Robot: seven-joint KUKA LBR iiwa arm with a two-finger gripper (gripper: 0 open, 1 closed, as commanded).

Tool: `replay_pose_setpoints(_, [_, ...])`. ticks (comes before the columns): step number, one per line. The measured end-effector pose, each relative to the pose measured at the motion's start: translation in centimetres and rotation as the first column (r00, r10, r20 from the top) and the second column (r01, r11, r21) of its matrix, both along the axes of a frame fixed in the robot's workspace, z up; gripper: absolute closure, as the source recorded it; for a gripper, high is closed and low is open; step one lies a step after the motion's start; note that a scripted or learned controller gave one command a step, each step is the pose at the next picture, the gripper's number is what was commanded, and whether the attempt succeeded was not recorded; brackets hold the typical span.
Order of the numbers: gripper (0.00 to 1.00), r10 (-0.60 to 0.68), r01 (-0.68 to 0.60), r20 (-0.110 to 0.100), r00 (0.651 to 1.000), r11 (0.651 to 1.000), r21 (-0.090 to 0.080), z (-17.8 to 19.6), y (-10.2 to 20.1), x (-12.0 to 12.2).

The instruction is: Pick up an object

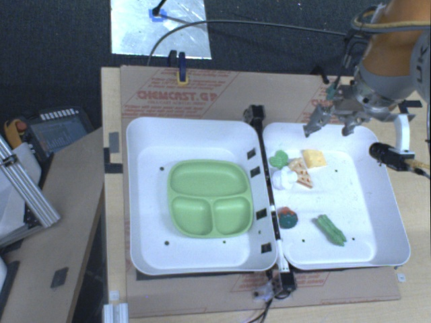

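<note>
Hovering over the far edge of the right bin (387,210), the claw (330,128) hangs with its two fingers spread apart and nothing between them, so no pick has happened yet. Task objects sit in that same bin, all nearer the divider hinge (264,180) than the claw is: a yellow block (314,158) closest to the claw, a green leafy piece (278,159) beside it toward the hinge, a white lump (285,178) and a pizza-like wedge (304,177) touching or nearly touching just in front of those, a red-and-teal round piece (287,218) right by the hinge, and a green pod-shaped piece (331,229) lying apart toward the near side. The left bin (145,180) carries a green divided tray (207,198). Likely failure: the cluster by the hinge is tight, so a descent there could land a finger on top of a neighbour, shove the pile, or close on two pieces and drop both. The white lump is hard to tell from the white bin floor. Items close to the hinge risk a finger striking the bin wall or the black clips. The flat wedge may slip out of a pinch. The green pod looks safest, being isolated, but its slanted lie needs matching wrist rotation.
</note>
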State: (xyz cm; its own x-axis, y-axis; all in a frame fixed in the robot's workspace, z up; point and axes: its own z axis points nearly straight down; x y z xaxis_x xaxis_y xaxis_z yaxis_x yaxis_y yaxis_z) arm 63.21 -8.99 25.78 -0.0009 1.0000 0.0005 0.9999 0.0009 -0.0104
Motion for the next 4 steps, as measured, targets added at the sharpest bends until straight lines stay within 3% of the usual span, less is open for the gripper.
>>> replay_pose_setpoints(1, [0.00,0.002,-0.002,0.012,1.000,1.000,-0.001,0.7,0.0,0.2])
replay_pose_setpoints(4, [0.00,0.001,-0.001,0.009,1.000,1.000,0.000,-13.4,0.0,0.2])
